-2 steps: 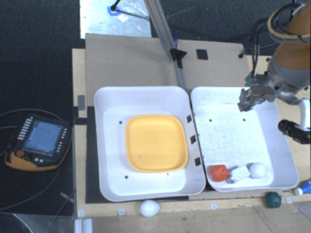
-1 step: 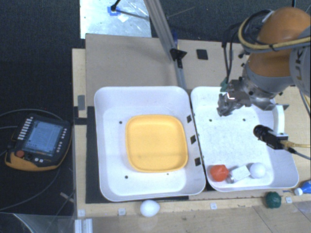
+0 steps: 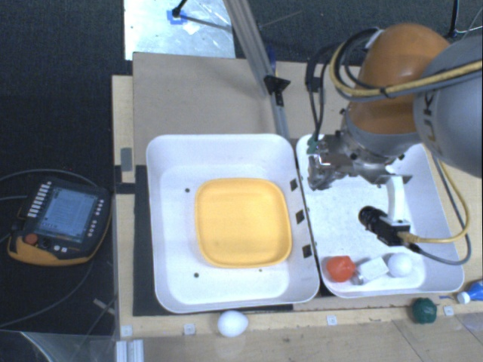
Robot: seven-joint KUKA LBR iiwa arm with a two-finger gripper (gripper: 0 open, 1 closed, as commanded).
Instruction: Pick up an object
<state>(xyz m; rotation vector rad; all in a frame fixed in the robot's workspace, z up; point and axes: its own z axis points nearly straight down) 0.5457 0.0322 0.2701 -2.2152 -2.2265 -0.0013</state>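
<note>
- The grey arm (image 3: 445, 104) comes in from the right, its orange band (image 3: 396, 59) bulking over the far end of the right bin (image 3: 445, 274).
- Its pincer (image 3: 323, 173) hangs low at the far left corner of that bin, close against the wall shared with the left bin (image 3: 162, 202); from here I cannot tell how it stands, nor whether anything is in it.
- Things to pick lie along the near edge of the right bin: a red-orange ball (image 3: 339, 268), just beside it a small white block (image 3: 372, 270), and next to that a white ball (image 3: 399, 265). All three sit well apart from the pincer.
- A black cylindrical fitting (image 3: 379, 225) with a yellow cable sits over the middle of the right bin.
- The left bin holds a yellow square plate (image 3: 243, 222), lying flat in its middle.
- Outside the bins, on the tabletop (image 3: 189, 89), a white egg-shaped thing (image 3: 232, 323) rests by the near edge of the left bin, and a dark green ball (image 3: 423, 310) lies off the near right corner.
- A handheld control pendant (image 3: 59, 221) lies on the dark floor to the left.
</note>
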